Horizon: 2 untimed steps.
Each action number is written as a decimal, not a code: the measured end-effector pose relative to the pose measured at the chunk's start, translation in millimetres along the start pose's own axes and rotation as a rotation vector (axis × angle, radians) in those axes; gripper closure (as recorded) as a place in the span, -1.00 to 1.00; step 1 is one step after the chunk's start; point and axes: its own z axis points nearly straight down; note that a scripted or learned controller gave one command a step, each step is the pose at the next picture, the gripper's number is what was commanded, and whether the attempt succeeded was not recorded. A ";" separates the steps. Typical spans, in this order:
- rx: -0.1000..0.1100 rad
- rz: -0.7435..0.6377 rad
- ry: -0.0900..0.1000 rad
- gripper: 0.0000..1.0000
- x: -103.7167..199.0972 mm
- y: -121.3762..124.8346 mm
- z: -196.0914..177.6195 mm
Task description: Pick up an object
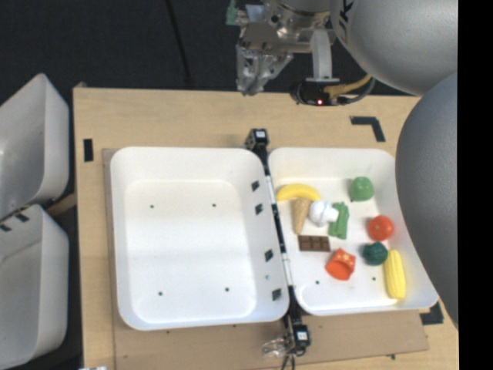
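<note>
Tool high above the far edge

Metal two-finger tool (253,72) hangs there, grip unclear; the yellow plastic corn cob (394,274) lies lengthwise near-to-far in the right bin (339,303).

The arm (400,29) runs off the top edge at one o'clock, its bulk hiding the right bin's (308,303) three o'clock rim.
</note>
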 end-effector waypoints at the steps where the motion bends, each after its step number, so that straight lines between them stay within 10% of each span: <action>1: -0.001 0.000 0.000 1.00 -14.2 0.0 13.3; 2: -0.001 0.001 0.000 1.00 -20.0 0.0 25.0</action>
